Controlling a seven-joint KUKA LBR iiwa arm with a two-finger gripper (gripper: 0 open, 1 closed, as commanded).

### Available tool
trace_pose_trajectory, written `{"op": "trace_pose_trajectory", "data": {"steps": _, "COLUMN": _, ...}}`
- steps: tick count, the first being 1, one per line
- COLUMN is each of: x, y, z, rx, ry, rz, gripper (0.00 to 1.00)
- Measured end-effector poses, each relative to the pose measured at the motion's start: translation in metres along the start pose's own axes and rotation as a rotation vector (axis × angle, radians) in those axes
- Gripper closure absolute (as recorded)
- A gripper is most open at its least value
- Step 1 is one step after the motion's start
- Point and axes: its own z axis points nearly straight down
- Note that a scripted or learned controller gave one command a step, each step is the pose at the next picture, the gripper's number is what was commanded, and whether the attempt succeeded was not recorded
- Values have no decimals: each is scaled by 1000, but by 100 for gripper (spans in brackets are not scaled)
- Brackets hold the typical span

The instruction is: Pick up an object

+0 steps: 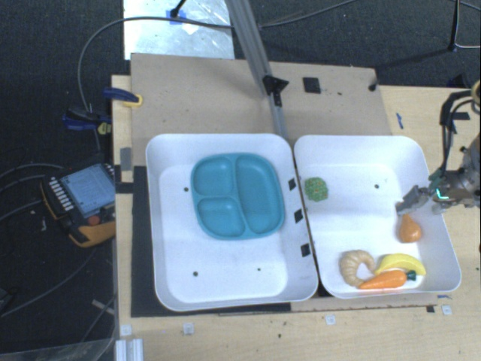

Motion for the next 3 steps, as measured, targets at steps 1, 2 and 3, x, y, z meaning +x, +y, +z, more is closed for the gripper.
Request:
{"op": "trace_pose_trajectory", "data": {"steps": 1, "x": 0, "y": 0, "z": 0, "rx": -1, "ry": 0, "rz": 0, "gripper": 0}}
{"op": "trace_pose_trajectory", "data": {"steps": 2, "x": 3, "y": 0, "z": 42, "rx": 2, "ry": 1, "rz": 3, "gripper": 0}}
{"op": "trace_pose_trajectory", "data": {"steps": 3, "x": -3, "y": 0, "z": 102, "rx": 4, "ry": 1, "rz": 4, "gripper": 0}}
